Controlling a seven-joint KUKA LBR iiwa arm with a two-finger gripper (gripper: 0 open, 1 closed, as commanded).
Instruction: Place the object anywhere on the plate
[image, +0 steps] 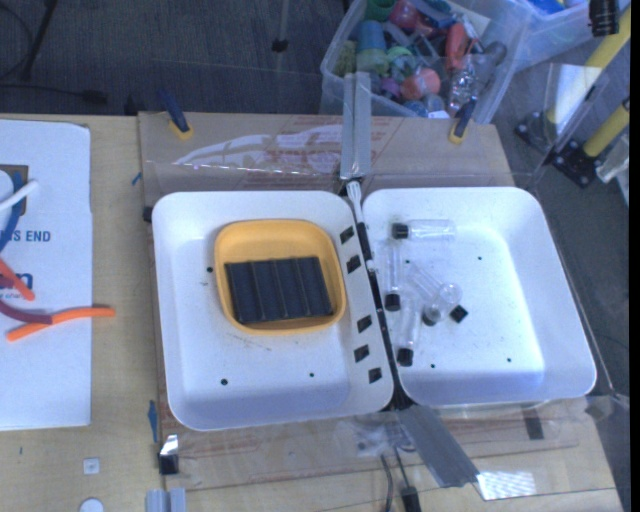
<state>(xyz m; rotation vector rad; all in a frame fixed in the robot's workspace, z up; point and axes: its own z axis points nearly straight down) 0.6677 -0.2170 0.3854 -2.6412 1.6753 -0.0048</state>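
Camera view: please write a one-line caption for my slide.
Yellow plate holding a dark ribbed block in the left bin; clear vials in the right bin.

A yellow plate (275, 240) bearing a dark ribbed slab (278, 290) is seen in the white left bin (190, 300); clear black-capped tubes (420, 285) are seen in the white right bin (510, 300).

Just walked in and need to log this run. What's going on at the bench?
Nothing is being handled right now. The yellow rounded-square plate sits in the left white bin with a dark ribbed rectangular block lying on it. Several clear plastic vials with black caps lie scattered in the right white bin, none on the plate.
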